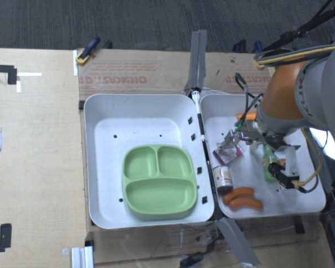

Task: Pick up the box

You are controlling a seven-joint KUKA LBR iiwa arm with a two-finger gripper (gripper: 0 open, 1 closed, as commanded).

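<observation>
The box, small with white and dark purple faces, lies in the right bin near its left wall. My gripper is low over the box's upper right end, touching or nearly touching it. The grey arm with its orange band comes in from the right and hides the bin's back right part.
A small can stands just below the box, and two orange sausages lie near the front rim. A green bottle sits right of the gripper. The left bin holds a green divided plate.
</observation>
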